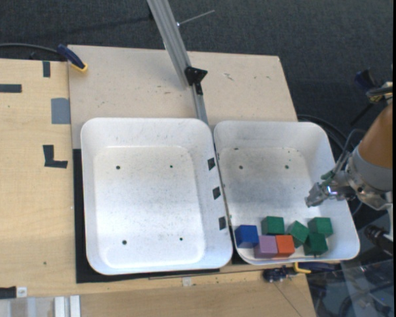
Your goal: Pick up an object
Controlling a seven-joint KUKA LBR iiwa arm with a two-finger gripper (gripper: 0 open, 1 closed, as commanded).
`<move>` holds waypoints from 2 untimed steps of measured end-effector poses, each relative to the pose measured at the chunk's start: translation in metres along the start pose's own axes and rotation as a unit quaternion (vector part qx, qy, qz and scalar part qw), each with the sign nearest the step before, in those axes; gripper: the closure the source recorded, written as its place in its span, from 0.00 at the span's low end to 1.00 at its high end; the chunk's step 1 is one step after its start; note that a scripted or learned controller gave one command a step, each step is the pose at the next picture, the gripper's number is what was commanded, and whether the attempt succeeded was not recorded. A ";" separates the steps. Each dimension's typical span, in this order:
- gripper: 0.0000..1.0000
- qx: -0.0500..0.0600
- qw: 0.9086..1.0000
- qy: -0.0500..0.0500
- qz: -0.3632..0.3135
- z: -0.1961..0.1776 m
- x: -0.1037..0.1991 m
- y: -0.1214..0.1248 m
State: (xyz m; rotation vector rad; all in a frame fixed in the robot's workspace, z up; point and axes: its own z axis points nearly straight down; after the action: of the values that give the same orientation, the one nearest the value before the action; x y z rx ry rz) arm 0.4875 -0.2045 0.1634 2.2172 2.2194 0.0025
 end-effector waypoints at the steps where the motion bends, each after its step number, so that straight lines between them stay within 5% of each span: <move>1: 1.00 -0.001 1.000 0.000 0.000 -0.063 -0.001 0.001; 2: 1.00 0.001 1.000 0.000 0.000 -0.092 -0.001 0.002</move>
State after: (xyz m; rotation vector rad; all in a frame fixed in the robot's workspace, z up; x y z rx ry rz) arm 0.4895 -0.2054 0.2556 2.2180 2.2214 0.0013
